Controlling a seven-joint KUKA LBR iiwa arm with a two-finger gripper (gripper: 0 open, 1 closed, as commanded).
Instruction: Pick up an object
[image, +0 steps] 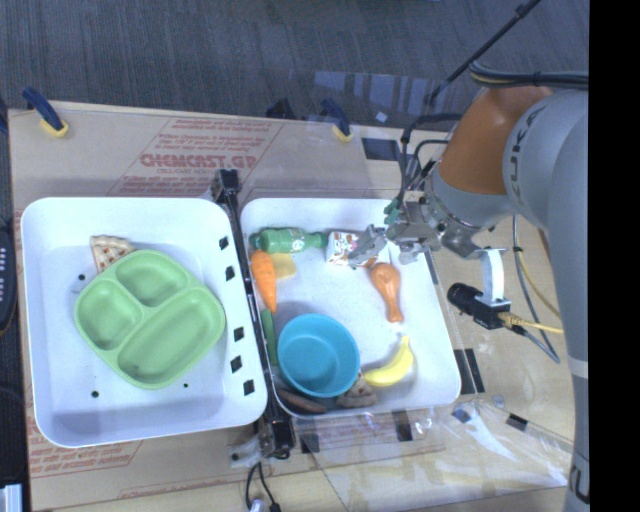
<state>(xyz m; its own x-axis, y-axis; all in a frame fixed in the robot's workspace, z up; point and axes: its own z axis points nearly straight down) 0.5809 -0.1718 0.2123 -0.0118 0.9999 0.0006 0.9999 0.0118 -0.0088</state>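
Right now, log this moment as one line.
gripper: over right white bin | near: small white packet, orange toy drumstick | grasp: unconfirmed

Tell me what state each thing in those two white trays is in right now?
Green divided plate: right way up, in left bin.
Blue bowl: upright, in right bin.
Green bottle: lying down.
Carrot: lying flat.
Banana: lying beside the bowl.
Drumstick: lying flat.

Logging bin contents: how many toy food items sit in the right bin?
5 at least: green bottle top left, carrot at left wall, packet top centre, drumstick right, banana bottom right. The blue bowl may hide more.
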